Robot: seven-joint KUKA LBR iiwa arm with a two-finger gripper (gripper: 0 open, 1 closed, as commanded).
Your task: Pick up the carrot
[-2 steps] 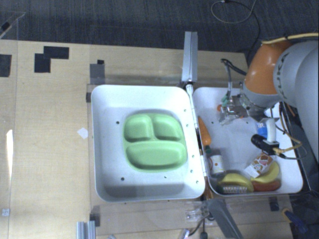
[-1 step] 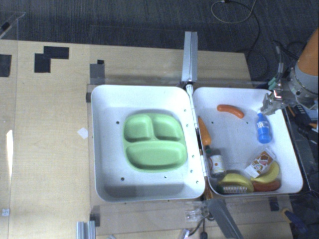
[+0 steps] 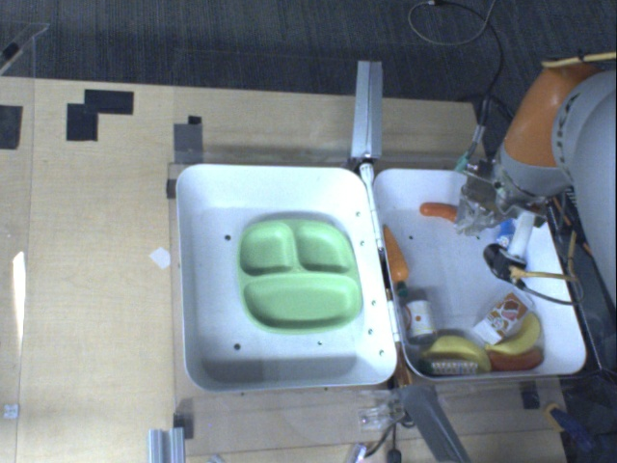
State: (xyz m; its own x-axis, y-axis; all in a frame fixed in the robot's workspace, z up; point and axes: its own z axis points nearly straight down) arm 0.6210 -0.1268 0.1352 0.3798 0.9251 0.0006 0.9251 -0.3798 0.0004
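Just left of the pincer [image 3: 477,212] in the right bin [image 3: 569,355], an orange carrot [image 3: 439,211] lies flat, its near end at the fingertips; whether those fingers are apart or together cannot be told. Farther left sits a green tray [image 3: 297,273], and below the pincer lie a banana [image 3: 523,332] and a small can [image 3: 417,317].

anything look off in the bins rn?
Mostly fine. The green tray sits flat in the left bin. Oddity: one carrot is wedged along the right bin's left wall, by the divider. Another orange piece lies just left of the pincer. No spills.
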